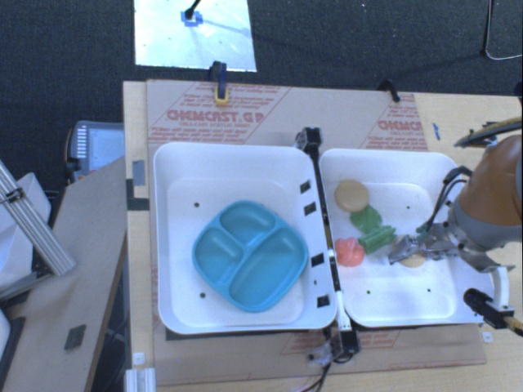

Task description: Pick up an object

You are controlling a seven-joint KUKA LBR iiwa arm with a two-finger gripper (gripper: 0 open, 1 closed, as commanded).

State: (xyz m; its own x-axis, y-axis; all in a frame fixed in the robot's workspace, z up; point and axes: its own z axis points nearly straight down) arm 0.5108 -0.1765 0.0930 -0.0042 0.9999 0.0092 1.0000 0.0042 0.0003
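Observation:
In the right bin (425, 305) lie a tan round cookie-like piece (352, 194), a green toy piece (372, 228), a red-pink piece (350, 252) and a small pale yellow piece (413, 260). My gripper (406, 250) hangs low in this bin, reaching in from the right. Its tips are right of the green piece and just above the pale yellow piece. The fingers blur into the objects.
The left bin (184, 300) holds a blue divided plate (249, 254). A black clip-lined divider (320, 227) runs between the bins. The orange wrist band (494, 190) and cables stand over the right bin's right side.

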